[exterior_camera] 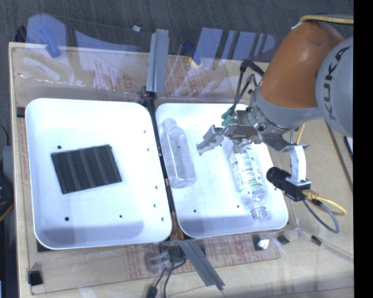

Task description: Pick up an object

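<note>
We hover gripper (219, 136) over right bin (202, 219), frame centre-right, pincer wide, holding nothing; labelled plastic bottle (248, 176) lies just right, clear bottle (177, 154) left; approach step; next, pick one, descend, close

Robotics lab: KUKA arm (311, 61) over a wooden bench (81, 61) with two white bins (37, 166), cables (323, 207) beside gripper (227, 135).
</note>
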You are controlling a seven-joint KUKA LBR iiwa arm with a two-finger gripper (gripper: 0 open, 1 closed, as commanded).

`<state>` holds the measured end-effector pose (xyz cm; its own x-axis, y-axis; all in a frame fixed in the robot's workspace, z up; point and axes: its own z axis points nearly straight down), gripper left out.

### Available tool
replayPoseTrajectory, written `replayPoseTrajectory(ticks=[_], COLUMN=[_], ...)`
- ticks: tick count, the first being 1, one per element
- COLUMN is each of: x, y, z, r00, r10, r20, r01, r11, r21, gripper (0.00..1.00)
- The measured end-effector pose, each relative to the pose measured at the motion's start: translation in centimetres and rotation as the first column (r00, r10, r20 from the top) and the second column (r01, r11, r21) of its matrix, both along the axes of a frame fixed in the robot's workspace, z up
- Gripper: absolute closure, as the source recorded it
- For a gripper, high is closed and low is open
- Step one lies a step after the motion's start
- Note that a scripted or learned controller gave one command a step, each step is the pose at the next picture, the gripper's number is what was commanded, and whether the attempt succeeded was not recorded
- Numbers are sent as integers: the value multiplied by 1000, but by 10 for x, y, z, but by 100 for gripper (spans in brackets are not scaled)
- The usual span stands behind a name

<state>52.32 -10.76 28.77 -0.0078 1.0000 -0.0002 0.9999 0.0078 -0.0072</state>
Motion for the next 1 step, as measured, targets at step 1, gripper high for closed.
replayPoseTrajectory(ticks=[1], x=[34], y=[-74], z=[23], r00=[998], r10=[-57], r20=[3], r01=[57], r11=[998], r21=[-2], gripper=[0])
